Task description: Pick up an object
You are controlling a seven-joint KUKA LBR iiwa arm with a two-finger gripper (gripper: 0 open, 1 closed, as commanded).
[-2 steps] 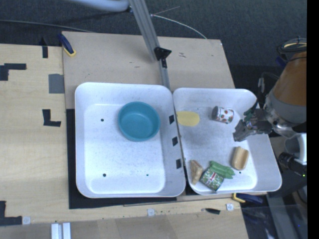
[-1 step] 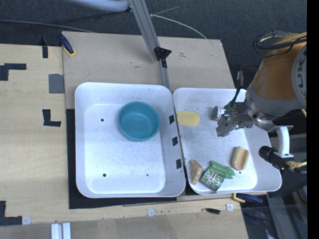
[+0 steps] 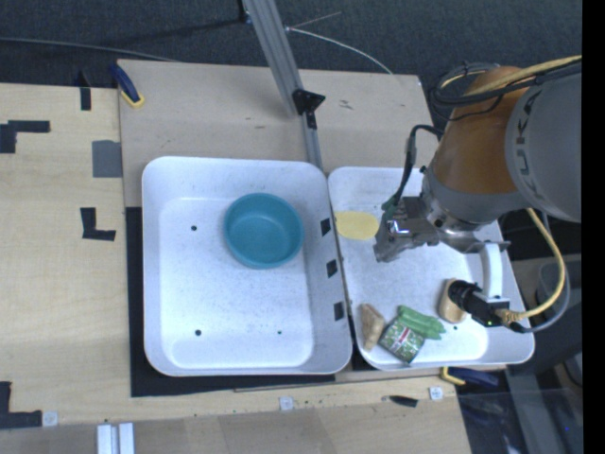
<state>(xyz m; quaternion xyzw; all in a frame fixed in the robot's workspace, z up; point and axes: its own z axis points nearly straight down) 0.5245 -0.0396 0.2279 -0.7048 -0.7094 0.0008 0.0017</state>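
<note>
The arm (image 3: 544, 149) is a thick, rounded grey body with a broad orange band (image 3: 473, 154) wrapped above the wrist, its surfaces smooth and slightly glossy. Below the band sits a paler grey flange, and from it juts the hand (image 3: 390, 244), a small block of dull silver metal with dark recesses. A thin black cable (image 3: 410, 164) loops along the band's edge, and yellow cables (image 3: 551, 277) curve past the arm's lower side.
</note>
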